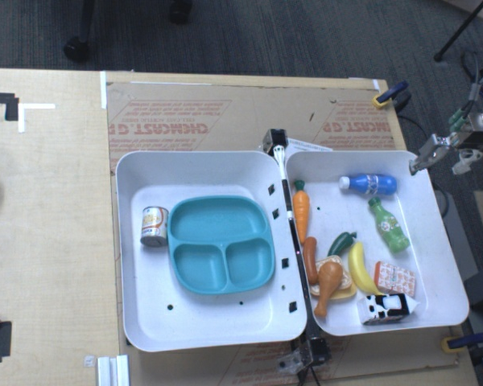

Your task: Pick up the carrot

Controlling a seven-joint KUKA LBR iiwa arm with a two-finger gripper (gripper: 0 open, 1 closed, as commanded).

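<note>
Orange against white plastic, the tapered toy carrot with its small green top (301, 213) lies lengthwise in the right-hand shallow white bin (435, 240), hard against the wall that divides it from the left-hand white bin (133, 296), its green end pointing to the far side. A reddish-brown sausage-shaped toy (310, 260) lies just beyond its thin tip, with a toy drumstick (328, 282), a yellow banana (358, 267) and a dark green pepper (341, 243) close by. The metal two-finger gripper (435, 153) hangs at the right bin's far right corner, well apart from the carrot, on a wrist that reaches in from the right; whether its jaws are apart or together cannot be told at this size. A good pick would likely mean crossing the bin, lining the fingers across the carrot's thick upper half, and descending clear of the dividing wall and the sausage. The teal compartment tray (222, 244) and small tin can (154, 225) in the left bin play no part.
</note>
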